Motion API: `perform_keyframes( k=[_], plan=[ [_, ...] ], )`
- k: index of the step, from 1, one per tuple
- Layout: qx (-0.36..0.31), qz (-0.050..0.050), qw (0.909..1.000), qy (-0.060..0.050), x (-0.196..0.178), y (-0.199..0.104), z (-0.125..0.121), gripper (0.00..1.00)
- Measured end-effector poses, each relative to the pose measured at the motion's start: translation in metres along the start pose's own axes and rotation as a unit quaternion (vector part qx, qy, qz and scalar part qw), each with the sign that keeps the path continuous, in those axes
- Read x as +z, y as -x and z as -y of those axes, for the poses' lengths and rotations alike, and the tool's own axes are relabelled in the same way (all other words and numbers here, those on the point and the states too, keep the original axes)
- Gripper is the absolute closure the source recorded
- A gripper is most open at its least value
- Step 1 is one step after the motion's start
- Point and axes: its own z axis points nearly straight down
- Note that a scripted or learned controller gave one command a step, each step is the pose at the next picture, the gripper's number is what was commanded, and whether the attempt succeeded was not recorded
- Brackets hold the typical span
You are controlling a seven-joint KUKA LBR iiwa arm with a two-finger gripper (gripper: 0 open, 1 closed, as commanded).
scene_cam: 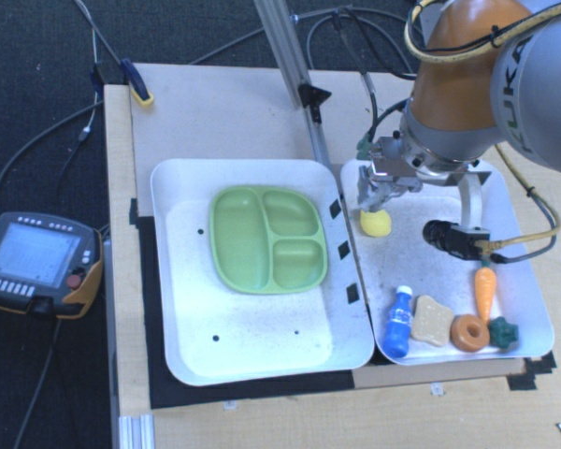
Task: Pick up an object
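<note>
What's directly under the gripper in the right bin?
A yellow lemon-like toy lies just below the gripper on the right bin floor. The arm hides the bin's far corner behind it.

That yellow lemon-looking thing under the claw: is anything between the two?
Nothing visible. The gripper hangs just above the yellow toy in the right bin; the bottle, bread and carrot lie nearer the bin's front edge.
</note>
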Motion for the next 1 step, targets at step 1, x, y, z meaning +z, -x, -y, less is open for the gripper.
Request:
perform_keyframes(
  k=[1],
  plan=[
    [0.000,0.000,1.0000,0.000,0.0019,-0.0475,0.0173,1.00]
  ],
)
